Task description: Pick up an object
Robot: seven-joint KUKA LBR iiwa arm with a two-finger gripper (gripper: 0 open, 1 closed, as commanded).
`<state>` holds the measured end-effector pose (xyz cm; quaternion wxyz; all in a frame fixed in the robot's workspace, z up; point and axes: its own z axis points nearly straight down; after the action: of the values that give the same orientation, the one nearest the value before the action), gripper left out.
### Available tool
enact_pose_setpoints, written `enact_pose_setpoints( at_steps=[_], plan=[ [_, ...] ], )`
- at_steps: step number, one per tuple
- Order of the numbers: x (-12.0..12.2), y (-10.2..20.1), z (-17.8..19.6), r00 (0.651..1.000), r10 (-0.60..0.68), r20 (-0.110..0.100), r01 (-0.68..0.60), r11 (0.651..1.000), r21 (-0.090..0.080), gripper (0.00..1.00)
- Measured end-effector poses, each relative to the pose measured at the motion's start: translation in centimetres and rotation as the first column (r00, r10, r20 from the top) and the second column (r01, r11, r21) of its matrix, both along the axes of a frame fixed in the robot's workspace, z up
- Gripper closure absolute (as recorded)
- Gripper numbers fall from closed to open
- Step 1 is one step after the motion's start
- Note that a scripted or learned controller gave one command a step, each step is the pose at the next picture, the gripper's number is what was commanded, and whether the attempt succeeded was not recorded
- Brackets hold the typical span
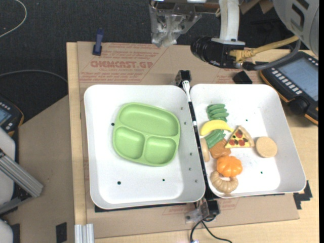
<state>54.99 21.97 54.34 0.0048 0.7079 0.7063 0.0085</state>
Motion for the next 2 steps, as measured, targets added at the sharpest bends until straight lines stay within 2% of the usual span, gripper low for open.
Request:
enact_pose_setpoints(
  at_steps=[1, 2],
  plan=[
    [-3.6, -0.8, -10.5, 1.0, 0.001, -0.03, -0.001, 1.0, -0.009, 1.0],
    [-6.8, -4.3, -19.0, 1.0, -0.002, -0.03, 0.002, 1.0, -0.01, 1.0]
  ],
)
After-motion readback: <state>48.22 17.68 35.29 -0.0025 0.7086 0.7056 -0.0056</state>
